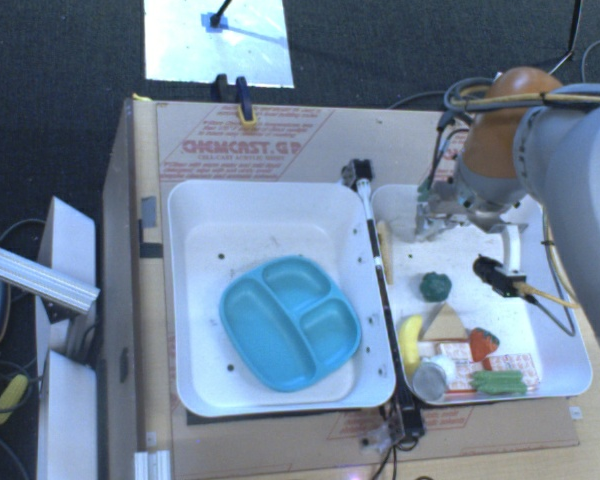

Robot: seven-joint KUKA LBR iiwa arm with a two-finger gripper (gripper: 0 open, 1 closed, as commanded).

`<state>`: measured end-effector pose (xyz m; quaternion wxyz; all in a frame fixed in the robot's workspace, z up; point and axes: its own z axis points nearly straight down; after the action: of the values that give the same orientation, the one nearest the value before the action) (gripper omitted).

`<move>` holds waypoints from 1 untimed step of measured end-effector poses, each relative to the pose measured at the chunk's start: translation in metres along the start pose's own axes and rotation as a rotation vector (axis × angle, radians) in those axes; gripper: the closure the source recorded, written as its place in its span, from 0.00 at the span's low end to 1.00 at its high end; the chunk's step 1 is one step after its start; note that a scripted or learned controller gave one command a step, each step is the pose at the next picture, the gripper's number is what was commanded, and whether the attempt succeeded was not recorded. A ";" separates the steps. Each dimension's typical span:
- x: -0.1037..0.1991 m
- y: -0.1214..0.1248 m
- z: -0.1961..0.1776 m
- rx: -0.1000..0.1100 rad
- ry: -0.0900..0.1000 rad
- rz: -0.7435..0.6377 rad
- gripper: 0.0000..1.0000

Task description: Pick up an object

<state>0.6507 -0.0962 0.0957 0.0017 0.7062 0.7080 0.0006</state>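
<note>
A desk (140, 298) topped with printed brown cardboard is set on dark carpet, and two shallow white bins are carried side by side. In the left white bin (205, 218) a light blue plastic tray with three compartments (290, 320) is laid flat. In the right white bin (565, 353) a dark green round object (436, 286) is placed near the middle; a yellow banana-shaped toy (410, 340), a tan wedge (443, 322), a red strawberry-like piece (483, 343), a green ridged item (500, 381) and a printed flat packet (470, 363) are clustered at the near edge. The grey arm's hand (432, 218) is lowered over the far part of the right bin, apart from the objects; whether it is released or clenched cannot be told.
</note>
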 end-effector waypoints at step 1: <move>0.000 0.000 0.000 0.000 0.000 0.000 0.00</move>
<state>0.6506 -0.0962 0.0956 0.0017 0.7061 0.7081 0.0005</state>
